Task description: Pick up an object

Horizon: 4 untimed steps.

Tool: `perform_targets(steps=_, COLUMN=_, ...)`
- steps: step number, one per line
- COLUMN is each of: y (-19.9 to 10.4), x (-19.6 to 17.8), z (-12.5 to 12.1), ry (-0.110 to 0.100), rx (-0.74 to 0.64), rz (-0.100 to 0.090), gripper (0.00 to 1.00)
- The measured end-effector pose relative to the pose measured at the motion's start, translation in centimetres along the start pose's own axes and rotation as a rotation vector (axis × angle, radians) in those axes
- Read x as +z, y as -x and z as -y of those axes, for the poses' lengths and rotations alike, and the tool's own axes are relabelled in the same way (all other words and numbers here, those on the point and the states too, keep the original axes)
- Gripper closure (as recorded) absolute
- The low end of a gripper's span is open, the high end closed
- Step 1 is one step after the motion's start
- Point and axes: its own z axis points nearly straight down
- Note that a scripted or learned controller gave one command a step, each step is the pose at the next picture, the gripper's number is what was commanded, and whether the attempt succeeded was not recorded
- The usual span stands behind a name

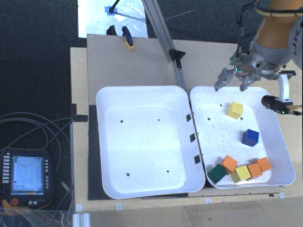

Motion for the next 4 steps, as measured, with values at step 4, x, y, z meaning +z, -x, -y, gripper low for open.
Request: perform_targets(steps=4, y=1.8, x=13.9, z=-0.6, ry=-0.004, rx=0.003, rz=0.001, gripper=0.0)
